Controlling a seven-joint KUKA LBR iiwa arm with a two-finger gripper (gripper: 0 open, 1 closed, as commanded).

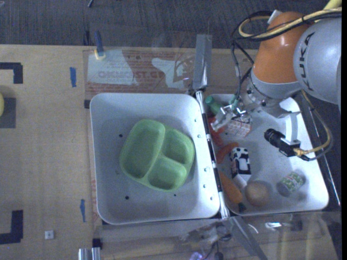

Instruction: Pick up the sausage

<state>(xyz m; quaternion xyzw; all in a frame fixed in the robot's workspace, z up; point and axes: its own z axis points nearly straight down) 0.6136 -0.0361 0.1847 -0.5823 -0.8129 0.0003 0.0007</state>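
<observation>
A reddish, curved sausage (pixel 227 147) lies in the right bin (pixel 312 196), close to its left wall, with its lower end tucked under a black-and-white toy (pixel 240 162). My gripper (pixel 225 116) hangs over the far left corner of that bin, a little beyond the sausage and above a red-and-white packet (pixel 239 128). The grey arm with its orange band (pixel 279 47) reaches in from the upper right. I see nothing of the sausage in the gripper.
The right bin also holds a green item (pixel 213 106) by the gripper, an orange carrot (pixel 232 187), a brown round potato (pixel 257 193) and a small can (pixel 291 183). A green divided plate (pixel 157 154) sits in the left bin (pixel 108 118).
</observation>
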